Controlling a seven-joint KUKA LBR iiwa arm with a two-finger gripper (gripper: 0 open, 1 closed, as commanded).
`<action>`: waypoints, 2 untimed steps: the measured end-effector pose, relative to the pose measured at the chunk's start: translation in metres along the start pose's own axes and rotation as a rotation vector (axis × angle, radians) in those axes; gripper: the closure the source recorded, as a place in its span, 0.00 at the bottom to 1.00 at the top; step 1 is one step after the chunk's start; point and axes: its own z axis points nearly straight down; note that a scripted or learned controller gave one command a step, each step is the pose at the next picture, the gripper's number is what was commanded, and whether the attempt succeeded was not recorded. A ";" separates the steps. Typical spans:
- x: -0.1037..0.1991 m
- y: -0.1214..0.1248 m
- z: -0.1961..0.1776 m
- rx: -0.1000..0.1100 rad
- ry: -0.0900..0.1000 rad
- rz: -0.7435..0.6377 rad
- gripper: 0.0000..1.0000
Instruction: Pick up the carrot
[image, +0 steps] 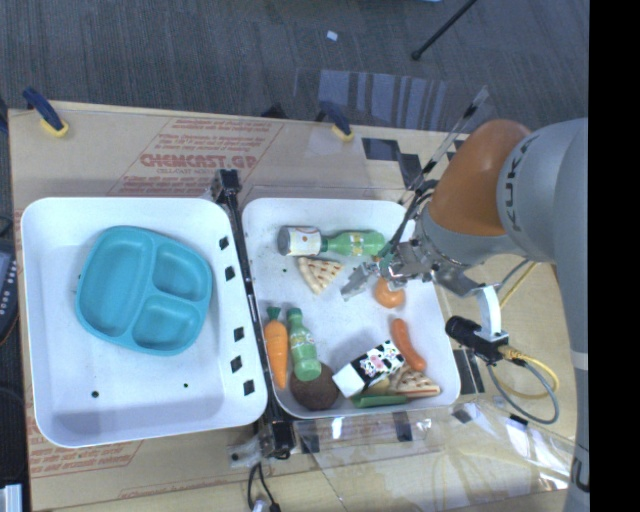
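Note:
The carrot, orange with a green top, lies lengthwise along the left wall of the right bin, near the bin's front. Right beside it lies a small green bottle. My gripper hangs low over the middle right of that bin, just above a small round orange fruit. It is well to the right of the carrot and farther back. Nothing shows in its grasp. The grey arm with its orange band comes in from the right.
The right bin also holds a lying green bottle with a white label, a wedge of pizza, a red sausage, a cow-patterned box and a brown lump. A blue divided plate sits in the left bin.

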 end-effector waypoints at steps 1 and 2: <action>-0.029 0.023 0.055 -0.022 -0.005 0.050 0.00; -0.033 0.035 0.062 -0.018 -0.003 -0.225 0.00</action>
